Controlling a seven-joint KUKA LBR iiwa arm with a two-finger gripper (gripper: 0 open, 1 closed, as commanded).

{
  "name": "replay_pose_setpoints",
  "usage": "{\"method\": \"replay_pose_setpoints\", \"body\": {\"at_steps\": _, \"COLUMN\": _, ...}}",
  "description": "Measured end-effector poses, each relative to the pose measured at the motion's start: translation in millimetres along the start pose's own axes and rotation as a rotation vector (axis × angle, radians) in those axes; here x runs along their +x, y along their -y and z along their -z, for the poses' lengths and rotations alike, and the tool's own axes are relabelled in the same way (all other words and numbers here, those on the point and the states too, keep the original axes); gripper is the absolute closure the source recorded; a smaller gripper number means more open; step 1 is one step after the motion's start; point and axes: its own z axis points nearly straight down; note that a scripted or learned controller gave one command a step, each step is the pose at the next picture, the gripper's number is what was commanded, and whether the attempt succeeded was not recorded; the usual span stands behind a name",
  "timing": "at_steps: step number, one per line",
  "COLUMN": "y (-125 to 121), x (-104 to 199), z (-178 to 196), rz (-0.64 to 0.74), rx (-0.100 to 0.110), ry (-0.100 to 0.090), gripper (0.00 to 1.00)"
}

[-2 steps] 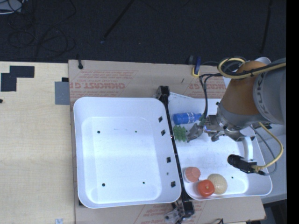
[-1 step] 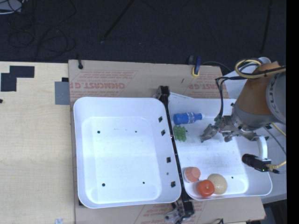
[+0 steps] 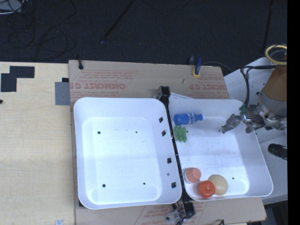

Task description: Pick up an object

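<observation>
The right bin [image 3: 253, 158] holds several small objects. A blue bottle [image 3: 187, 118] lies on its side near the far left corner, with a small green leafy piece [image 3: 181, 134] just in front of it. At the near edge sit a pale pink round piece [image 3: 192, 175], a red ball [image 3: 206, 189] and a beige ball [image 3: 218, 184], close together. My gripper [image 3: 240, 124] hangs over the right bin's far right side, well right of the bottle. Its fingers are spread open with nothing between them.
The left bin [image 3: 84, 125] stands beside the right one, with a black divider strip [image 3: 169, 139] between them. Both rest on a cardboard sheet [image 3: 122, 78]. Cables and the arm's base crowd the right edge [image 3: 276, 93].
</observation>
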Motion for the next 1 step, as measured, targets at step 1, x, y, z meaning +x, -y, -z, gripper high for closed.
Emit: {"method": "replay_pose_setpoints", "body": {"at_steps": 1, "y": -21.6, "x": 2.3, "z": 23.0, "rz": 0.004, "rx": 0.002, "ry": -0.003, "gripper": 0.00}}
